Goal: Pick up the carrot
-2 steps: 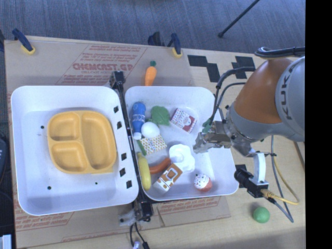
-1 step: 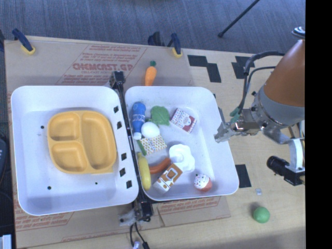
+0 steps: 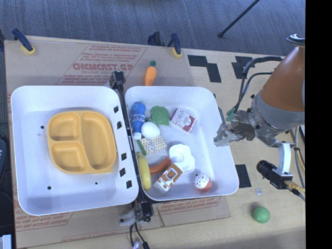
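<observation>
Nearest the lens, the pincer [image 3: 224, 137] is seen at the right bin's [image 3: 224, 162] outer rim, carrying nothing; whether it is open cannot be told. The approach is judged unfinished. The carrot [image 3: 150, 74] lies on the surface [image 3: 218, 66] beyond the bins, so a reach across is called for. The arm [image 3: 282, 95] is bent low at the right.

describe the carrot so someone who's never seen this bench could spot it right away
Find the right-hand white bin, the one full of small toys. Look just past its far rim, on the brown cardboard near the clamp: the carrot lies there, outside both bins. It is a small orange cone with a green tuft on top, and it lies alone, unlike the orange-red piece among the clutter inside the bin.
</observation>
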`<state>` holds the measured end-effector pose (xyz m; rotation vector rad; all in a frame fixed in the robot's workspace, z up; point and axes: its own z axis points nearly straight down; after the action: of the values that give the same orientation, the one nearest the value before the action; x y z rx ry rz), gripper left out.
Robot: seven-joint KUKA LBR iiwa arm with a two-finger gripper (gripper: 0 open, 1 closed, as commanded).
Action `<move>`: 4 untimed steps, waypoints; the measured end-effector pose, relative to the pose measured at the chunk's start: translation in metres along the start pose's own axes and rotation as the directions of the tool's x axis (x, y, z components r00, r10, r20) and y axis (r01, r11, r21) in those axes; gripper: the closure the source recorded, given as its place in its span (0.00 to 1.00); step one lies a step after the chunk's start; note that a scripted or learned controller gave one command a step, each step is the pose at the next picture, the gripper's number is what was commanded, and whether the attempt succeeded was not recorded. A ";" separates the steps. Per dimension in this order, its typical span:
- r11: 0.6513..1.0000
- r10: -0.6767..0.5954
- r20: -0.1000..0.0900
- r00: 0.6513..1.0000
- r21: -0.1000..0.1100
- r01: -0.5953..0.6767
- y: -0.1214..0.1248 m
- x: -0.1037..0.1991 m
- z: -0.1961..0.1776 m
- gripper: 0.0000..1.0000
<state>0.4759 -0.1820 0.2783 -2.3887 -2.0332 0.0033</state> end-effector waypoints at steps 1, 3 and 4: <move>0.999 0.054 0.002 0.999 -0.003 -0.054 0.003 -0.014 -0.001 1.00; 0.983 0.182 0.001 0.983 -0.002 -0.182 0.004 -0.022 0.007 1.00; 0.998 0.066 -0.001 0.998 0.000 -0.066 0.003 -0.014 0.009 1.00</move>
<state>0.4765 -0.1959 0.2694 -2.4543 -1.9533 0.0027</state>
